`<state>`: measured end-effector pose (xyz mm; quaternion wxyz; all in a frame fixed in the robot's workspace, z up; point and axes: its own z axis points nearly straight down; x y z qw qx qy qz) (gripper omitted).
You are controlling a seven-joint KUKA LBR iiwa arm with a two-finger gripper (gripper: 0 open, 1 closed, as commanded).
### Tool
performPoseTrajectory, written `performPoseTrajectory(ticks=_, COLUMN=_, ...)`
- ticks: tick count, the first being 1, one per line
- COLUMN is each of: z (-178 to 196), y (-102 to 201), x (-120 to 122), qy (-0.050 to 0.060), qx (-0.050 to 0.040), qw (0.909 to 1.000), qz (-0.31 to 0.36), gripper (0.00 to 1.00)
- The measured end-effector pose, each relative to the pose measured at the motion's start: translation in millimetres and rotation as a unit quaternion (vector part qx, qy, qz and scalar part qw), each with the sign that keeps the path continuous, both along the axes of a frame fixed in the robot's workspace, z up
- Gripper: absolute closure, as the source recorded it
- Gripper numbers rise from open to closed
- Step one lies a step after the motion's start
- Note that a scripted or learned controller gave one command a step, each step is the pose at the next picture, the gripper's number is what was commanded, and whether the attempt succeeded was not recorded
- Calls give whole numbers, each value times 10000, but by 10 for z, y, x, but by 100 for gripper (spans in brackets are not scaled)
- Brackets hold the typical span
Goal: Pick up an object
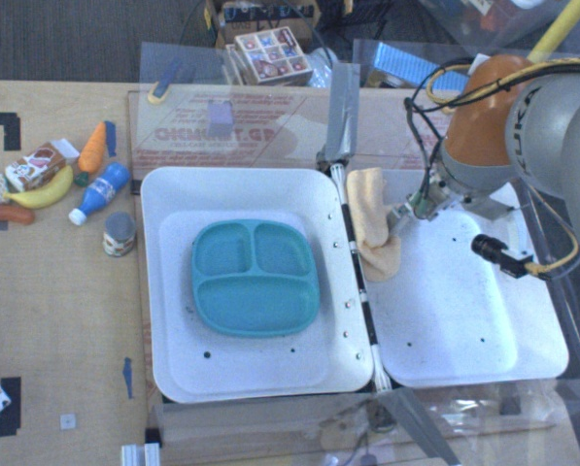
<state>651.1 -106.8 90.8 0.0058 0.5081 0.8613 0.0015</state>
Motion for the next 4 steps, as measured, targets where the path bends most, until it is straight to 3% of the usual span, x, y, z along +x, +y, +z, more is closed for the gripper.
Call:
performPoseTrajectory(ticks=1, z=948, y=710, x=-530, qy=43, qx=19, qw=9982, qz=-591, gripper=0)
performPoseTrajectory(ticks=2, z=23, y=-111, x=-836, qy=18, qx=28, qw=9895, qz=-1443, gripper=0)
performPoseTrajectory(ticks=3, z=134, y=-125, x=-825, qy=-7, qx=36, qw=9892, qz=-1465, gripper=100)
performPoseTrajectory(ticks=4, z=1120, y=349, x=-529, qy=44, qx=18, qw=9962, qz=-868, gripper=100)
